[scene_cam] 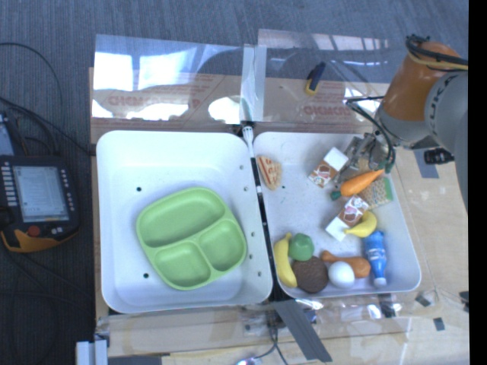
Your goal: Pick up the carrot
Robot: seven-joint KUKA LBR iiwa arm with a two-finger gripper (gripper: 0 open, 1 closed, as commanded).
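The carrot point(362, 182) lies tilted in the right bin point(407, 280), between a small white carton point(326, 169) and a banana point(361, 226). The gripper point(372, 156) hangs just above its thick end; its opening I cannot tell. Likely the approach step; next, a descent astride the carrot.

We see two white bins point(114, 226) of smooth plastic with a soft sheen. Inside the left bin, the green divided tray point(192, 238) looks like matt plastic. In the right bin the carrot point(363, 181) has a smooth, slightly glossy orange plastic skin; just below the carrot, the yellow banana point(364, 226) and the blue bottle point(376, 255) shine in the same way, and the white egg point(342, 274) beside the bottle is glossy. Behind the bins, clear panels point(167, 82) reflect light like polished plastic sheet. The worktop point(437, 204) right of the bins looks like pale, matt wood.
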